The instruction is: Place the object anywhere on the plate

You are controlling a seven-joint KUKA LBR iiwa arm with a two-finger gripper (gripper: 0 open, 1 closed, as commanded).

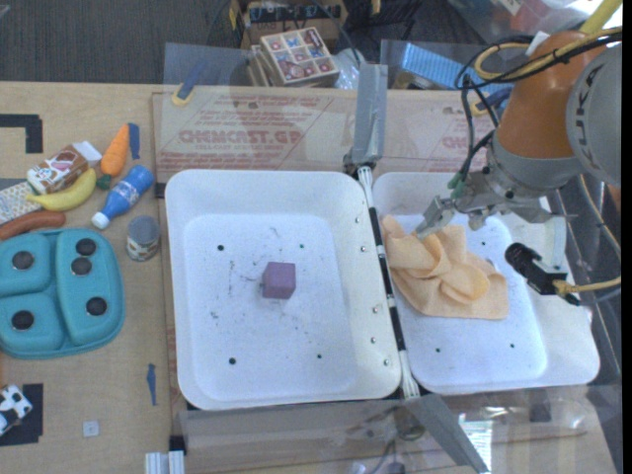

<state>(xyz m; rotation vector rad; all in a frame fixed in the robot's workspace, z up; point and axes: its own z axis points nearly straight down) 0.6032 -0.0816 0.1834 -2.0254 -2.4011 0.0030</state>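
Here the gripper (446, 208) hangs over the right bin (568, 358), its two thin fingers (431, 216) slanting down toward the upper edge of a yellow cloth (449, 273); how far apart they stand cannot be told, and nothing shows between them. The cloth lies crumpled in the upper left part of the right bin, against the wall that this bin shares with the left bin (197, 215). Above the gripper, the arm (553, 117) rises grey with an orange band. A small purple cube (278, 280) rests near the middle of the left bin, well apart from the gripper. Left of the left bin, on the bench (138, 363), lie a teal tray (54, 289), a banana (64, 196), a small bottle (123, 196) and a carrot (118, 149).
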